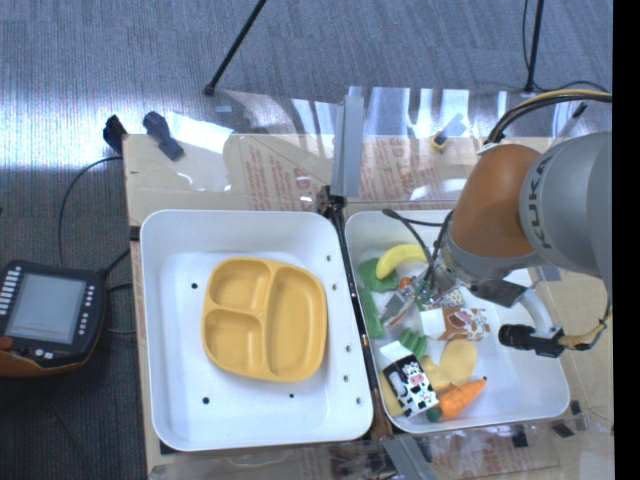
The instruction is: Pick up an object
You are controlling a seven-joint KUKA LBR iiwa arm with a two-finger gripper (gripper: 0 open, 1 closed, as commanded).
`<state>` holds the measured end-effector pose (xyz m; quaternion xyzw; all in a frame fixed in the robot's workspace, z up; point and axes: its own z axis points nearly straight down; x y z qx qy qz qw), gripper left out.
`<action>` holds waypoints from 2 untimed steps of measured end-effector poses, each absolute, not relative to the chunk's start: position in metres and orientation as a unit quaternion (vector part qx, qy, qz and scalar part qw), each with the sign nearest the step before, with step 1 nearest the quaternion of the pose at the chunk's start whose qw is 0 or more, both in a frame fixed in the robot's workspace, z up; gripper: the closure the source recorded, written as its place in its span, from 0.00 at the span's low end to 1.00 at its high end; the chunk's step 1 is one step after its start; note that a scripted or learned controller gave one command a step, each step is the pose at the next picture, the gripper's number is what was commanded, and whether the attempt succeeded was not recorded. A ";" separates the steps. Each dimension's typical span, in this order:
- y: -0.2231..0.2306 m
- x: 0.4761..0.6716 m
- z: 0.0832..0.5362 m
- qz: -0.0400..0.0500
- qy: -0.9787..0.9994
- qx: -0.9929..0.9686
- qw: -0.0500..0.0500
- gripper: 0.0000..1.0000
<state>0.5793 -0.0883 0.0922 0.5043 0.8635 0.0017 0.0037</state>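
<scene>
Far left of the frame there's a teach pendant sitting off the bench, screen lit. Moving right, the left bin holds just a yellow divided tray, lying flat in the middle.

The right bin is where the action is. It's a jumble of toy food: a banana toward the upper left of the pile, something green just beside it along the bin's left wall, a black-and-white cow-print carton near the bottom, and an orange carrot touching the carton's right side. There's a pale round piece just above the carrot.

The arm comes in from the right, orange band big in the upper right of the frame, and the gripper is down in the pile just below the banana. Honestly can't tell whether it's spread or pinched together; there's too much clutter around the tip, and I don't see anything clearly caught in it.

If I were calling it: everything's packed tight there, so it probably wants to straddle one item cleanly, close fully, then lift straight up and slow. The banana looks like the nearest candidate, though its curve could make it slip out. Neighbours could get dragged along too.
</scene>
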 end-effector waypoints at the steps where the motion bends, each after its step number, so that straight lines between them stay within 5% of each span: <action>1: -0.089 0.580 0.103 0.003 0.862 0.507 0.005 1.00; 2: -0.089 0.580 0.103 0.003 0.862 0.507 0.005 0.00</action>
